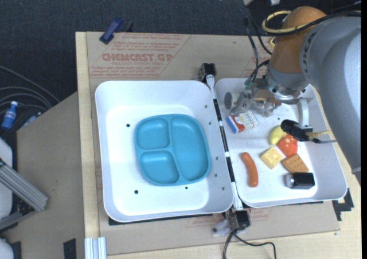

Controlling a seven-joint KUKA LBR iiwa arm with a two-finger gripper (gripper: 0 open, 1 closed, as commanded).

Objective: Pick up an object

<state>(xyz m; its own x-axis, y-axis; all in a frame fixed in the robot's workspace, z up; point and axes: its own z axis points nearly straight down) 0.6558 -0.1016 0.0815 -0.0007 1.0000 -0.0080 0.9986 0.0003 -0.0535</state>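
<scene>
My gripper hangs low over the far left part of the right bin, under the orange wrist band. Just in front of it lies a small white packet with red and blue print. A grey cylinder stands to its left by the bin wall. Further forward lie an orange-red sausage, a yellow wedge, a red-orange block, a yellow-green piece, a brown cracker and a black block.
The left bin holds a blue divided plate. A black divider strip runs between the two bins. The arm's big grey body covers the right bin's far right corner. A blue item lies on the bench's far edge.
</scene>
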